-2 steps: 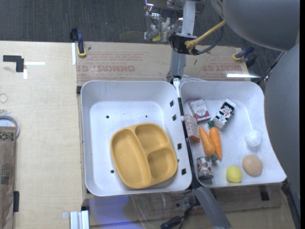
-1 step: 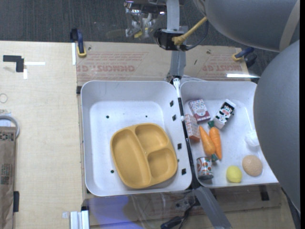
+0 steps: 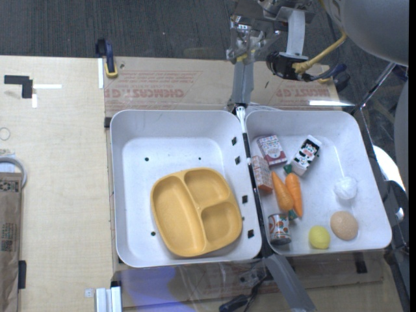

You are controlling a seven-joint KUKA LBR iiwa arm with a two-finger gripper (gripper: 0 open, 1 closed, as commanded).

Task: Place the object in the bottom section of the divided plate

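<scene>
Cables and grey bar [image 3: 292, 291] at bottom edge cut off, hard to identify. Left bin [image 3: 130, 174]: yellow divided plate [image 3: 195, 211], three sections bare. Right bin [image 3: 364, 174]: can [image 3: 279, 229], lemon [image 3: 318, 237], egg [image 3: 344, 225], two carrots [image 3: 288, 192], white ball [image 3: 346, 188], small cartons [image 3: 272, 150], milk carton [image 3: 305, 155]. Pale wood counter [image 3: 52, 174], cardboard sheet [image 3: 169, 86] behind bins, dark floor [image 3: 97, 12] beyond. End effector [image 3: 244, 47] high above far rim, partly cropped; finger state can't tell, nothing visibly held.
</scene>
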